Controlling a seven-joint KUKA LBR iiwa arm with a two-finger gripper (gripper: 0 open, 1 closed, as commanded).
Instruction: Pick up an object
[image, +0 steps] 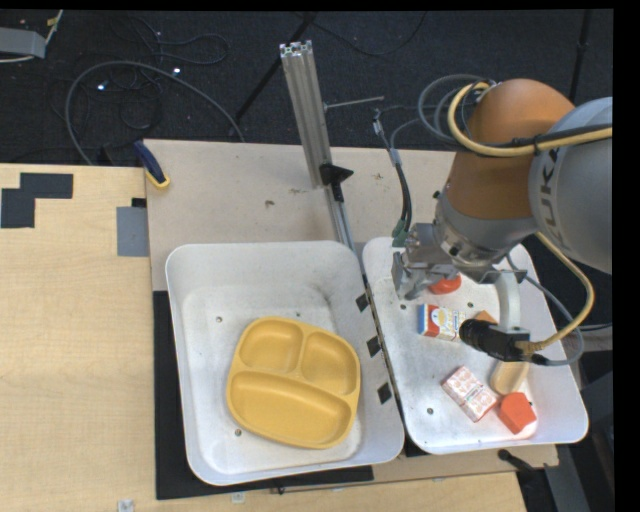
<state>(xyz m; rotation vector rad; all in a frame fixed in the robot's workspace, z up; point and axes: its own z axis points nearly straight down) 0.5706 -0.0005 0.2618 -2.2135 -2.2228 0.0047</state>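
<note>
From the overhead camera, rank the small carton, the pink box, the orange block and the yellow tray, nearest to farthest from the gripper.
Measured from the gripper, at the right bin's upper left:
1. Small carton, just below and to its right.
2. Pink box, lower in the right bin.
3. Orange block, right bin's lower right corner, and the yellow tray, in the left bin, are too close to call.

The bulky grey KUKA arm wore a rounded orange band, yellow and black cables looping round it.
</note>
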